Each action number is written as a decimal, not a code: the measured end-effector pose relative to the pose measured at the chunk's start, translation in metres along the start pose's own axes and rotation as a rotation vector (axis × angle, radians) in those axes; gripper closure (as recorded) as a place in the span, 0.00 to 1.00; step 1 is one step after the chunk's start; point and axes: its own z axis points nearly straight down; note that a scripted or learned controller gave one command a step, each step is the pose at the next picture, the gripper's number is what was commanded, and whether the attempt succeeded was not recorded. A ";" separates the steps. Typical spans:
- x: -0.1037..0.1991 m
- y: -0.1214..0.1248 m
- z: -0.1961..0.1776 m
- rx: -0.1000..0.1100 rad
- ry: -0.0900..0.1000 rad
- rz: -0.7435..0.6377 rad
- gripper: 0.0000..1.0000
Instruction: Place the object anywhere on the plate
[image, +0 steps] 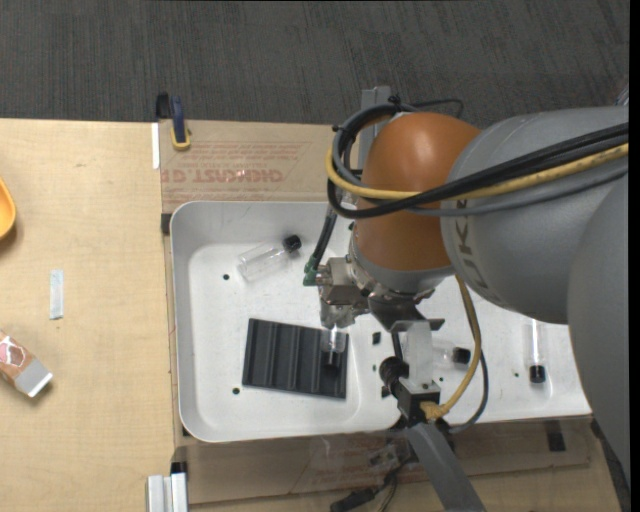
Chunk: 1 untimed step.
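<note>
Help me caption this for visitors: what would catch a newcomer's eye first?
The big grey arm with its orange band fills the right side, reaching over the white bin. Its gripper hangs above the right edge of a black ridged plate. A clear vial with a black cap lies further back.

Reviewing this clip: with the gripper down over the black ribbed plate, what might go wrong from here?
1. The gripper sits at the right edge of the black ribbed plate, so anything let go there may slide off the ridges into the white bin.
2. The clear vial with the black cap lies well away from the plate, so the task may remain undone.
</note>
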 end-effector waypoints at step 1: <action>0.075 0.011 0.007 -0.002 0.002 0.287 1.00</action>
